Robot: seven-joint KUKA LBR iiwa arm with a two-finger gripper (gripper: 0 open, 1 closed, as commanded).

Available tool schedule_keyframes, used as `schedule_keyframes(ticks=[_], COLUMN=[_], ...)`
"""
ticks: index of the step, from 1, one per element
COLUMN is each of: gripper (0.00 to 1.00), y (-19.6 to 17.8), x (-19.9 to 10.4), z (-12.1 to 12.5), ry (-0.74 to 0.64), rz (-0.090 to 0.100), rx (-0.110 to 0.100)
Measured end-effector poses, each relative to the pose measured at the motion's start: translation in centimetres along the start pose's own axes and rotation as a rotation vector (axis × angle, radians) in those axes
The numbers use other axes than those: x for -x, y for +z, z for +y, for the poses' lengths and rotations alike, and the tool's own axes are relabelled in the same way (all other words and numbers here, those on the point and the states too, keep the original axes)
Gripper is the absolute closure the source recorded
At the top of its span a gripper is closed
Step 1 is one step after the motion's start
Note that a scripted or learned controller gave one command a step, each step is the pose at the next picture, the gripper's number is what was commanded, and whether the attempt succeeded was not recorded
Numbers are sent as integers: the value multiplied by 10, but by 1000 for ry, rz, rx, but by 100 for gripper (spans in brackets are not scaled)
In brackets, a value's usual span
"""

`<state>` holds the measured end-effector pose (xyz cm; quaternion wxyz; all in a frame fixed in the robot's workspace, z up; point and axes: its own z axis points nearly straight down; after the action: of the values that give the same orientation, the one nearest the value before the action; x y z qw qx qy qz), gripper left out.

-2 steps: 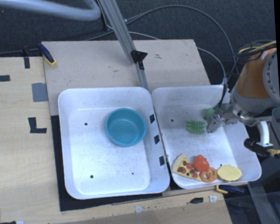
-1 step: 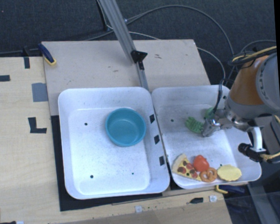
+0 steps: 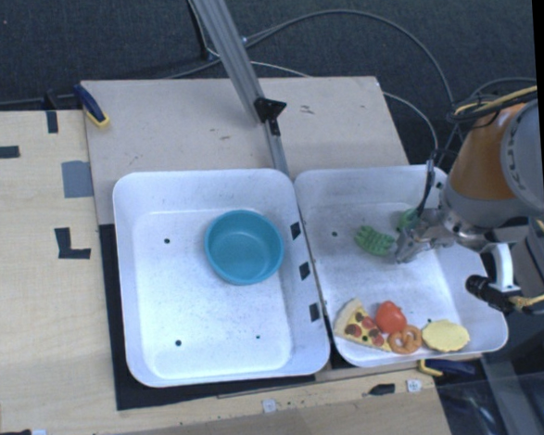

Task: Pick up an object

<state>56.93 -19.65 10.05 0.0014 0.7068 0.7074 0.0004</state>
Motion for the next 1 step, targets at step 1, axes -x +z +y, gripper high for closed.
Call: schedule_keyframes(ticks=[1], gripper=[100], y=[-47], x=[-8], z=[6], ry=[0], rz=[1], rx=[1])
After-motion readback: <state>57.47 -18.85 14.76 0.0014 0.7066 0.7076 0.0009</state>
